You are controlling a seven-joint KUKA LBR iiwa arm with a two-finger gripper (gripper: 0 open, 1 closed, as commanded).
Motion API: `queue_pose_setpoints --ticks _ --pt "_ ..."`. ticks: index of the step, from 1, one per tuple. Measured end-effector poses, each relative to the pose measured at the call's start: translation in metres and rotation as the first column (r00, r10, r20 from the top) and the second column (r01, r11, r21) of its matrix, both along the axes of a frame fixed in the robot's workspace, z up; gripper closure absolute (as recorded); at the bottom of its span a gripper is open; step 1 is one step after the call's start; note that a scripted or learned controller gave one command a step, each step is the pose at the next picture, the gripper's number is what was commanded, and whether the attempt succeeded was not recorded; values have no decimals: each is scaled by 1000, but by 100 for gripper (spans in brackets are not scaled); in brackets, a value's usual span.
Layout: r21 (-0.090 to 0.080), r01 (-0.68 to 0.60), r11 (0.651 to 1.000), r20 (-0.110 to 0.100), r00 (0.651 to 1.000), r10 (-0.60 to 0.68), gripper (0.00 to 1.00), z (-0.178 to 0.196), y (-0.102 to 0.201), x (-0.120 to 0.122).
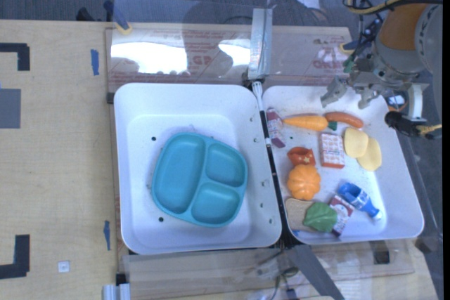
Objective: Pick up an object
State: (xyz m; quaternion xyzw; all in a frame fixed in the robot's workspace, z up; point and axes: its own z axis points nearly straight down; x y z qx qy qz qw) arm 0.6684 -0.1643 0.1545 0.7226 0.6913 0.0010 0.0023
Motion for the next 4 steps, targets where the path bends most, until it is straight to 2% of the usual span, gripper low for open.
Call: queue_pose_setpoints --ticks 1,2,3,4 --pt "-4 -35 999 21 999 35 0 -45 -8 -25" --pt "-1 -163 987 1 987 163 0 -67 27 -76" --pt "-4 -161 987 5 987 161 100 -57 25 -74" --pt "3 -20 1000 3 1000 20 100 62 109 -61"
